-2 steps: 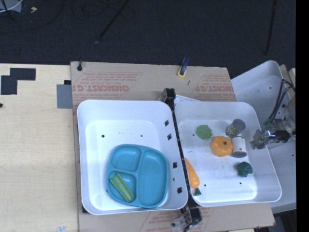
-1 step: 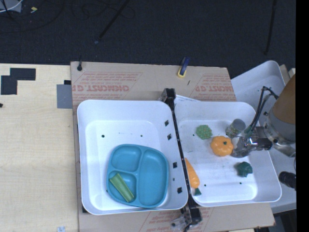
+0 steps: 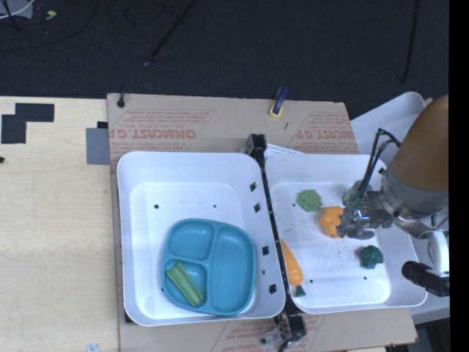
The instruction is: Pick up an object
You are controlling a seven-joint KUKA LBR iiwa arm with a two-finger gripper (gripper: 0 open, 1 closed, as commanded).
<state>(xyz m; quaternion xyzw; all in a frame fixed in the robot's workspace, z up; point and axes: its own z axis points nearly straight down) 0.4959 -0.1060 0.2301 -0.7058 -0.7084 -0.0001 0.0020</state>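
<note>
Gripper [image 3: 355, 224] low in the right bin [image 3: 330, 299], just beside the orange object [image 3: 330, 221] — fingers' spread impossible to tell. Best to centre over the orange piece, descend squarely, close firmly before lifting — clear of the green floret [image 3: 309, 199].

**Bench layout, both bins**

Left bin [image 3: 139, 196]: divided tray [image 3: 220, 259] at lower centre; celery piece [image 3: 185, 283] in its lower-left compartment.

Right bin [image 3: 322, 174]: broccoli floret [image 3: 309, 199] upper centre; round fruit [image 3: 331, 221] just below-right, gripper [image 3: 356, 222] at its right, possibly touching. Second floret [image 3: 370, 256] lower right. Carrot [image 3: 292, 264] against the bin's left wall.
</note>
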